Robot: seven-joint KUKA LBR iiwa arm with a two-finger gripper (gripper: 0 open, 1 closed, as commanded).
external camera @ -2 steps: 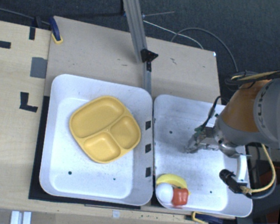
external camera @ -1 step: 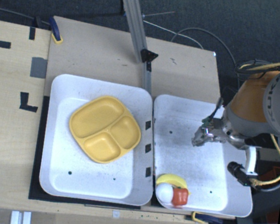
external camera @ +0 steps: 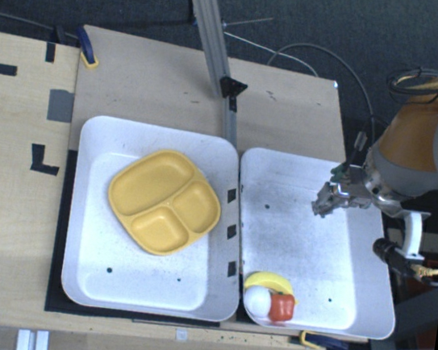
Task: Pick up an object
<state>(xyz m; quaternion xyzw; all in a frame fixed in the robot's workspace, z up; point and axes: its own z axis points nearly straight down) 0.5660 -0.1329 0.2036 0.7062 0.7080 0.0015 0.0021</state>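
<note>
Over right bin [external camera: 354,255] upper part, gripper [external camera: 331,201] hovered; open or shut, couldn't tell. Target cluster, yellow piece [external camera: 270,282], white ball [external camera: 258,301], red piece [external camera: 283,308], sat jammed in near-left corner (awkward reach). Yellow divided plate [external camera: 164,201] lay in left bin [external camera: 86,191].

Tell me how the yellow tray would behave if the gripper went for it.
The yellow tray looks like rigid moulded plastic, so it probably stays stiff and light. It lies flat in the left bin with a low rim, so a top-down pinch may slip. It is wide beside the gripper; held by one edge, it would likely tilt.
</note>
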